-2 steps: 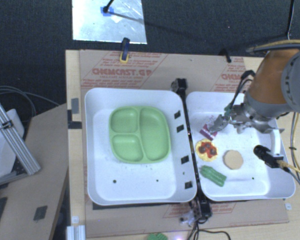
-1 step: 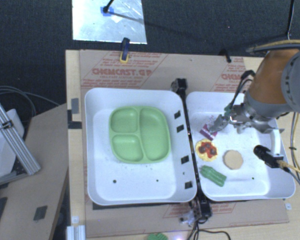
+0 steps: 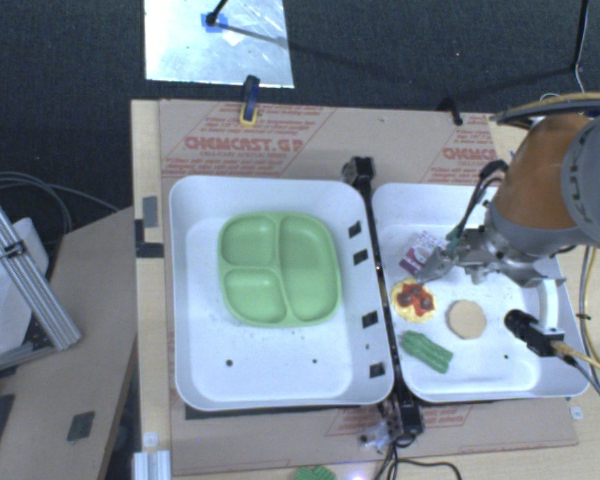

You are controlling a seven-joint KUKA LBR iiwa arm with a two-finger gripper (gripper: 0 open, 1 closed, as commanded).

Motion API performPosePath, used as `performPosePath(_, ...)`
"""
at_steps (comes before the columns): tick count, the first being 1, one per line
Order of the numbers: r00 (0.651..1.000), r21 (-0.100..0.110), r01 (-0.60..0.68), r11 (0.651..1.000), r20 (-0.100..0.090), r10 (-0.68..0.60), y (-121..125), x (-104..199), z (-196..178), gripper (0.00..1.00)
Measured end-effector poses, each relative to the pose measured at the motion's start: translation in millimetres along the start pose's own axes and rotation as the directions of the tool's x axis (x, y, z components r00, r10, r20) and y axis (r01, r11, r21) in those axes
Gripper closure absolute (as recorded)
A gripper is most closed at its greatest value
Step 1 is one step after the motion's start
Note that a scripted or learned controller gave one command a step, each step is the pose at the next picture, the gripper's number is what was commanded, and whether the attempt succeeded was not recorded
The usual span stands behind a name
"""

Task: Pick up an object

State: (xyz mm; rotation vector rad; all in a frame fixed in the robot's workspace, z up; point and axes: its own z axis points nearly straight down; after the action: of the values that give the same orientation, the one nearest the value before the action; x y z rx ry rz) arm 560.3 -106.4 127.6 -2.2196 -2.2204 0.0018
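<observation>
Reaching in from the right edge of the frame, the arm (image 3: pixel 550 188) hangs low over the right bin (image 3: pixel 480 196), with its gripper (image 3: pixel 438 261) pointed toward the bin's upper left corner. The tip sits right at a small purple-and-white packet (image 3: pixel 415 252), touching it or just beside it. From this slant I cannot tell whether the claw is apart or together, and nothing can be seen clamped in it.

Four things lie loose in the left half of that bin. The packet is uppermost, a red-and-yellow piece (image 3: pixel 413 300) lies just below it, a tan disc (image 3: pixel 467 319) sits to the right of that, and a green piece (image 3: pixel 426 351) lies lowest, near the front wall. All of them rest flat on the bin floor. The packet looks like the one being tried for, since the gripper is lined up on it and stands clear of the other three.

The left bin (image 3: pixel 270 373) holds only a green divided plate (image 3: pixel 280 268), lying flat in the middle and well away from the arm.

In my judgement the pick is at the approach or closing stage, and nothing is lifted yet. The packet is thin and close to the bin's dividing wall, so it may slide away rather than be caught
</observation>
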Motion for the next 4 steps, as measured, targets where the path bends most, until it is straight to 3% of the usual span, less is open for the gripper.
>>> performPosePath(1,1.000,-0.010,0.001,1.000,-0.006,-0.001,-0.2,3.4,39.8,0.00)
performPosePath(2,1.000,-0.008,0.004,1.000,0.002,-0.004,34.7,-12.0,39.5,0.00)
performPosePath(3,1.000,-0.012,0.009,1.000,0.001,-0.009,106.4,21.9,41.3,0.00)
performPosePath(4,1.000,-0.007,-0.001,1.000,0.004,0.002,104.1,-28.6,21.2,0.00)
